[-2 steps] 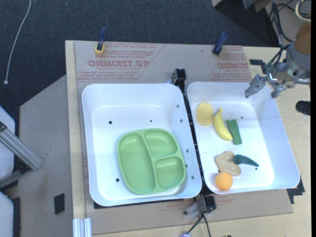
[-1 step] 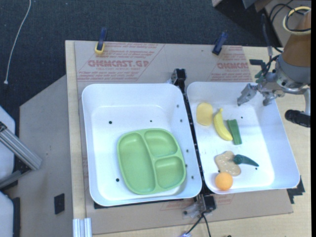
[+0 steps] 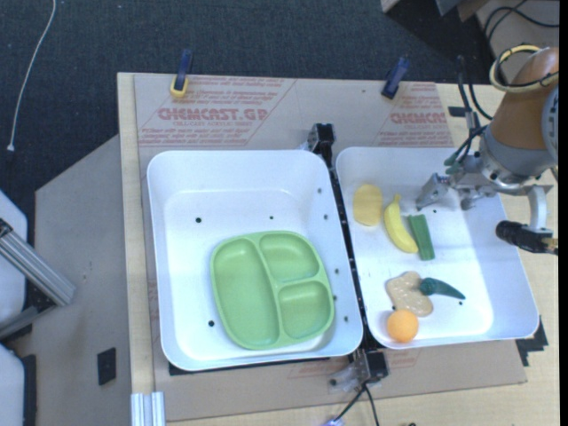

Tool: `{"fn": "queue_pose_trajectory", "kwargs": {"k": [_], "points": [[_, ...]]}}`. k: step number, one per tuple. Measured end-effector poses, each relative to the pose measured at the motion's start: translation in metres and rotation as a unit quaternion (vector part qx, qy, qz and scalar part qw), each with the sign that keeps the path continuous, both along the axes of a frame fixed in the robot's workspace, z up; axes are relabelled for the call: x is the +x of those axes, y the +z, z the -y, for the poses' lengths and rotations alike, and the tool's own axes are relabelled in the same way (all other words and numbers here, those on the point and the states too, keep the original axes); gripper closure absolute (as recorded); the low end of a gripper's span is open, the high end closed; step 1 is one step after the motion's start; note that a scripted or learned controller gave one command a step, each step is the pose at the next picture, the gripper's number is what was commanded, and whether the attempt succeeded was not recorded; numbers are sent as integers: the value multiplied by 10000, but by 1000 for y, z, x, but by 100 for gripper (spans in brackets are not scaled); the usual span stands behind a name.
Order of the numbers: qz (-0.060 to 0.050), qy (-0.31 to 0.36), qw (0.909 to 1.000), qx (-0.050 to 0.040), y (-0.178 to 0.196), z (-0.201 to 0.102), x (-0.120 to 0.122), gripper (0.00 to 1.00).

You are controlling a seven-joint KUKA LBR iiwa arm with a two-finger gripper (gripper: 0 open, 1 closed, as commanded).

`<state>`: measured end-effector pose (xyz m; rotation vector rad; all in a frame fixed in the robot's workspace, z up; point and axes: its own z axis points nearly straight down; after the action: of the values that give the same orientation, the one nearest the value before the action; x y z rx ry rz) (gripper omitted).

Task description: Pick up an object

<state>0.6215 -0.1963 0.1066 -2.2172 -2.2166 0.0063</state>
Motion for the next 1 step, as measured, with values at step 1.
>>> {"fn": "queue_pose_trajectory", "kwargs": {"k": [1], "points": [[45,4,10000,-11,15,0,2,100]]}}
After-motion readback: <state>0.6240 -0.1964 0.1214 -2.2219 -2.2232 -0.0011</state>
